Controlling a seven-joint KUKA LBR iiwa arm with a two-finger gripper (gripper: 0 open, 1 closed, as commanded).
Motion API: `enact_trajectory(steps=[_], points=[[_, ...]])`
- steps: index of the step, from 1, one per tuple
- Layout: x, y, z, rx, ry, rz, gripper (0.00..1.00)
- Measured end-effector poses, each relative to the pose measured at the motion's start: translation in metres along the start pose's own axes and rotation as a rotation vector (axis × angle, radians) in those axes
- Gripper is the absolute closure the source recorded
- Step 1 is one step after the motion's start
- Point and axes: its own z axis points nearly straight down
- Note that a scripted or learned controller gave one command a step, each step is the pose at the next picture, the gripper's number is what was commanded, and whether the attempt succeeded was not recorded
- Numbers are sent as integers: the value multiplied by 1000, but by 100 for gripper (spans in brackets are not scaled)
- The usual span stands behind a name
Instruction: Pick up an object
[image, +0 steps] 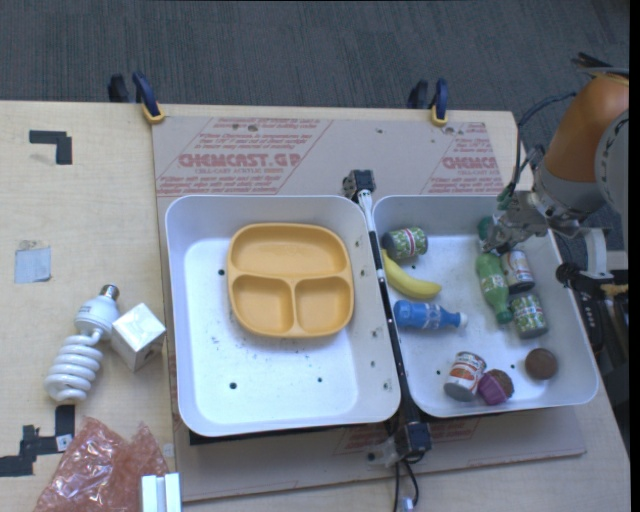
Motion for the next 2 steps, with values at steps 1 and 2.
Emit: enact_trajectory(steps=[1,2], points=[[0,2,-1,-7,-2,-1,0],[-1,-1,-10,3,-2,0,100]])
